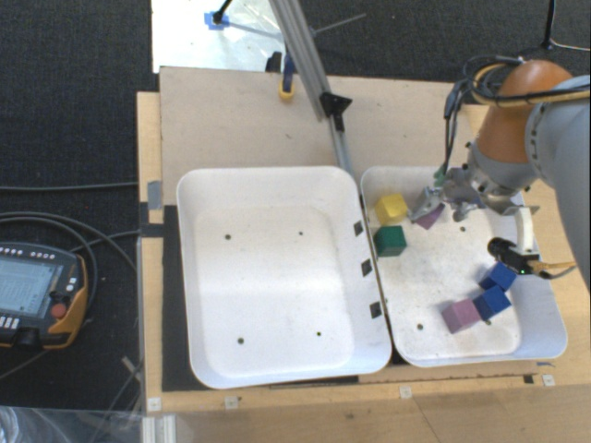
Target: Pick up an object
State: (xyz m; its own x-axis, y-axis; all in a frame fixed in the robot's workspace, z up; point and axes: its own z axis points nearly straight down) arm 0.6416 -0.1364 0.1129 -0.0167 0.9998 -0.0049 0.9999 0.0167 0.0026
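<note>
My gripper (440,203) hangs over the back of the right bin (545,338), at the end of the grey arm with the orange band (513,109). A small purple block (428,217) lies right at its tip, partly covered by it; whether it is held is unclear. To the left of it are a yellow block (391,208) and, nearer the front, a green block (391,240). A larger purple block (460,316) and two blue blocks (500,276) (492,303) lie in the bin's front right part.
The left bin (199,247) stands beside the right one, with a shared rim between them. A slanted metal pole (309,58) crosses the bench at the back. A teach pendant (37,293) lies on the floor at left.
</note>
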